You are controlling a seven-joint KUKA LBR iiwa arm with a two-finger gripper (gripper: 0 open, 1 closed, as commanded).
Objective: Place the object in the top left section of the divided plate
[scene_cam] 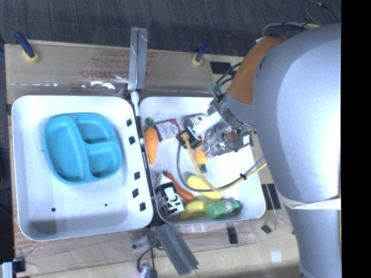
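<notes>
Dark carpet surrounds your desk [69,62], which carries two white bins side by side. Your left bin [35,201] holds the blue plate [83,146], lying flat toward the bin's upper half, with one long section on its left and two smaller ones on its right. None of its sections has anything in it.

Your right bin [249,210] holds the clutter. A carrot [151,145] lies along its left wall, just beside a small printed packet [167,130]. Toward the near edge you see a red pepper [178,188], a banana [203,185], a yellow piece [193,208] and a green bottle [222,208] close together, with a black-and-white item [168,197] at the near left corner.

Your arm [301,114] reaches in from the right, its orange band [249,74] above the bin's far edge. The gripper [203,149] is down in the middle of the right bin, over a small orange object [200,155] that sits right at its tip. You cannot tell from this angle whether the fingers are apart or closed, or whether they have hold of that object. A yellow cable [232,184] loops beneath the wrist.
</notes>
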